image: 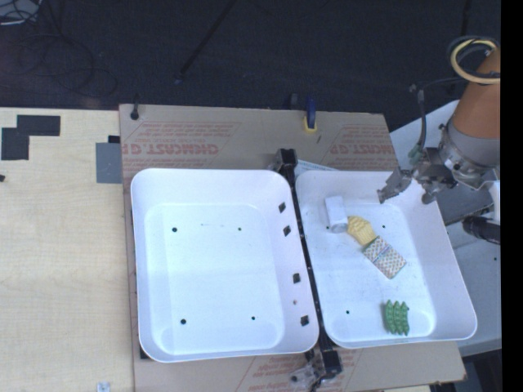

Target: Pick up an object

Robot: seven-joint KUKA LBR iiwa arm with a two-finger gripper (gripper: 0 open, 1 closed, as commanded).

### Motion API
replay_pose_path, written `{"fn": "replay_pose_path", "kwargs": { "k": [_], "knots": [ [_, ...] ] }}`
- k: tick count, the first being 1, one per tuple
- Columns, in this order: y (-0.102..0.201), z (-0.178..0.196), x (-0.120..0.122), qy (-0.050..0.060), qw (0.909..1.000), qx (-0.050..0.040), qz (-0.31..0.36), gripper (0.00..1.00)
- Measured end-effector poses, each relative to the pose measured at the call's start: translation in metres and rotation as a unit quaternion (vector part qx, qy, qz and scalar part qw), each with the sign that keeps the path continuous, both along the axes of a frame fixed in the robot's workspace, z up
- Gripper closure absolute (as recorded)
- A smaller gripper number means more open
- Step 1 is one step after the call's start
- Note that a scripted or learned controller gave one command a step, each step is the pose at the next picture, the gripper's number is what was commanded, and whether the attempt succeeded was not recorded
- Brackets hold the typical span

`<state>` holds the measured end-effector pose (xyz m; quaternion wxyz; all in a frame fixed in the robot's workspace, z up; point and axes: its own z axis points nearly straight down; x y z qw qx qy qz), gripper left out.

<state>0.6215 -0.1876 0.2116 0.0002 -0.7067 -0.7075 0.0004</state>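
The arm's jaws [411,186] hang spread and released over the far right corner of the right bin [458,300], grasping nothing. In that bin a small white block [336,212] lies touching a yellow lump [361,229], with a patterned packet [385,257] just beside it toward the near right, and a green studded piece [396,318] sits well apart at the near side. The left bin [147,260] lies beside it on the counter [57,260].
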Motion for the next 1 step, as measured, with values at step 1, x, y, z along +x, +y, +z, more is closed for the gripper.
{"fn": "replay_pose_path", "kwargs": {
  "k": [1],
  "knots": [
    [-0.0264,-0.0873,-0.0799,0.008,1.0000,0.0021,-0.002,0.00]
  ]
}}
